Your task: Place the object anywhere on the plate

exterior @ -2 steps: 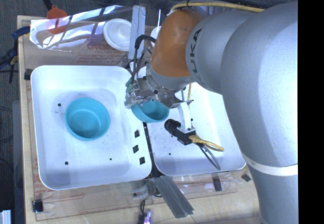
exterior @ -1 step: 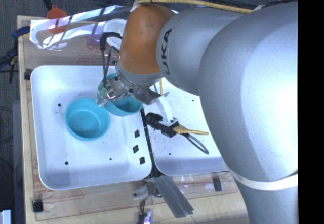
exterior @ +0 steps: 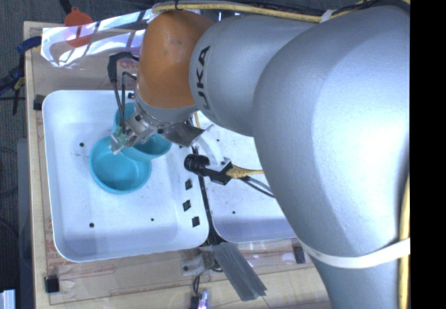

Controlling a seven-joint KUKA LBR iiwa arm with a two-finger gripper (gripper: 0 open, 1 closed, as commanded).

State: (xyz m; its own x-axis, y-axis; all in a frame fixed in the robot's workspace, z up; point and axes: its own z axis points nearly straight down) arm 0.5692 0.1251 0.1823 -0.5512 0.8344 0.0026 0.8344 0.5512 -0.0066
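The gripper [exterior: 124,139] hangs over the rim of a round blue plastic plate [exterior: 120,169]; a second blue dish [exterior: 155,145] crowds just behind it. Bare white bin floor [exterior: 77,203] lies open to its left and below.

The grey arm [exterior: 313,126] runs off the frame's right and bottom edges, covering most of the right bin [exterior: 244,227]. Near the frame's centre left, the gripper [exterior: 122,139] hides part of a second blue dish [exterior: 157,145], behind the blue plate [exterior: 120,169].
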